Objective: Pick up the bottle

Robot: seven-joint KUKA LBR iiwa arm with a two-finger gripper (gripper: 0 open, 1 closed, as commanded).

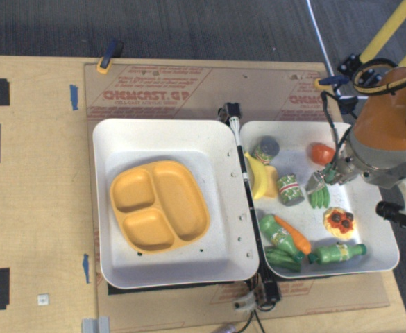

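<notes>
**Q:** Where was your end effector at that moment?

**A:** My end effector (325, 177) hung over the right bin (386, 259), low in its upper middle part. I cannot tell how it stood, wide or narrow; from above, the wrist hid most of it. Nothing showed in its grip.

**Q:** And the bottle?

**A:** There were two green bottles. One green bottle (337, 253) lay on its side near the front rim of the right bin, its neck pointing right. The other green bottle (278, 234) lay slanted near the front left part of that bin, touching a carrot (294, 235). Both lay apart from my end effector.

**Q:** What was just beside the end effector?

**A:** A green pepper (319, 197) lay just below it, and a red tomato (320, 152) sat just above it. A small can (290, 189) lay to its left, beside a yellow banana (261, 177). A grey round lid (266, 147) sat near the back of the bin.

**Q:** Anything else in that bin?

**A:** A small pizza toy (339, 221) lay near the right side, between my end effector and the first bottle, and green pods (282, 259) sat in the front left corner.

**Q:** And the other bin?

**A:** The left bin (119, 144) held a yellow divided plate (159, 205). Both bins sat on the worktop (36, 151).
</notes>
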